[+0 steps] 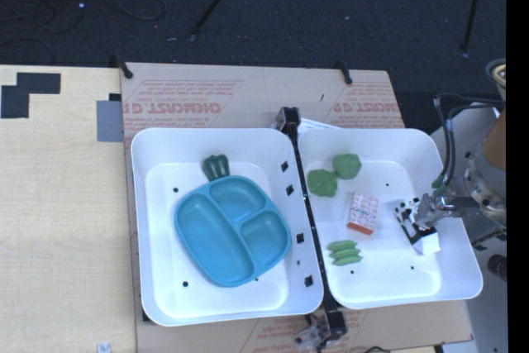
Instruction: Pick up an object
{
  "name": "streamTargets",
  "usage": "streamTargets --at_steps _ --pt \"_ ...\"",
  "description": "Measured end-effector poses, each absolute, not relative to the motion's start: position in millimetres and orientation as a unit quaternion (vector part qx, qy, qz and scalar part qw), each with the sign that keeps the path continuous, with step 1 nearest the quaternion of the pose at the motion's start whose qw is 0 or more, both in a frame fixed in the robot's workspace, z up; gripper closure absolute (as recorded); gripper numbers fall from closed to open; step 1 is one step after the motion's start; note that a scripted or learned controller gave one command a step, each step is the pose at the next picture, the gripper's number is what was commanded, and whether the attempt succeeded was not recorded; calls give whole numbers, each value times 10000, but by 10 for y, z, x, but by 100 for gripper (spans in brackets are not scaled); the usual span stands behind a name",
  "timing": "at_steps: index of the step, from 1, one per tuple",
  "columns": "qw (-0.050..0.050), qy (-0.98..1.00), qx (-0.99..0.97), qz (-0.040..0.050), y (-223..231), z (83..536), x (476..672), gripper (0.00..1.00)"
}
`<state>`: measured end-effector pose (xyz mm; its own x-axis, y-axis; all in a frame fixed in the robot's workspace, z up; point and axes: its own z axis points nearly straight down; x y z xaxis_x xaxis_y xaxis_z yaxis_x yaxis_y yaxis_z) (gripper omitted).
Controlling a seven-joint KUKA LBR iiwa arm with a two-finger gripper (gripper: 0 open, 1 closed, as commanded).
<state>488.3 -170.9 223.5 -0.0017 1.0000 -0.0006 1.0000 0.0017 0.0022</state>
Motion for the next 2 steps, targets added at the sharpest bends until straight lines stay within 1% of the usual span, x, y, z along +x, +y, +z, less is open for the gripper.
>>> streamTargets --at_steps 1,2 --pt "10 7078 7065 5 -1717 2609 4891 100" --pt "-19 7084 7058 -4 -1187 2468 4971 100"
